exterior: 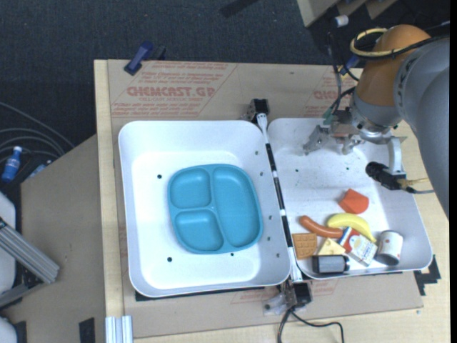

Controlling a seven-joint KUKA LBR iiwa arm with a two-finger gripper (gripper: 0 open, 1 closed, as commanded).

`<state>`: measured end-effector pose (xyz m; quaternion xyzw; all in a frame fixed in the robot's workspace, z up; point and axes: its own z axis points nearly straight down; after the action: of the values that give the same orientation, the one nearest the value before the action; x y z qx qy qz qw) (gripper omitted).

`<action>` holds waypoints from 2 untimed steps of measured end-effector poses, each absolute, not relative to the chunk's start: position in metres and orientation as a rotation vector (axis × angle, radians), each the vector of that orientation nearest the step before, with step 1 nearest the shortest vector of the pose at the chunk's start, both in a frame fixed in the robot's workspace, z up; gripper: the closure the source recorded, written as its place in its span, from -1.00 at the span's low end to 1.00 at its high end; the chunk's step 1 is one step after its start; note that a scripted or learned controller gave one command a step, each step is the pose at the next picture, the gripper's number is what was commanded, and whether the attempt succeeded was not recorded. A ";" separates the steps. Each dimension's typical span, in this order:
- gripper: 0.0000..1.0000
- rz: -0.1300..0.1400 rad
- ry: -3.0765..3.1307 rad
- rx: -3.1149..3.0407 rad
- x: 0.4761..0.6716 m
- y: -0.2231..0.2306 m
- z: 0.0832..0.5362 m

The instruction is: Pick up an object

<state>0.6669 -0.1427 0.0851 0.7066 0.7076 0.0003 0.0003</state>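
Fingers of the grey two-finger gripper (pixel 330 138) are spread, nothing held. Approach is judged under way; the orange wedge-shaped block (pixel 354 201), at five o'clock, must be reached and descended upon.

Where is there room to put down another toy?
Left bin: bare floor rings the blue tray. Right bin: bare in the middle, between the gripper and the orange piece. Crowded at its near end, around the banana.
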 end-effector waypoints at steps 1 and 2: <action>-1.00 0.001 2.220 2.220 0.667 -0.148 0.085; -1.00 0.001 2.220 2.220 0.667 -0.151 0.085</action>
<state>0.6668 -0.1511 0.0851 0.7071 0.7071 0.0003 0.0012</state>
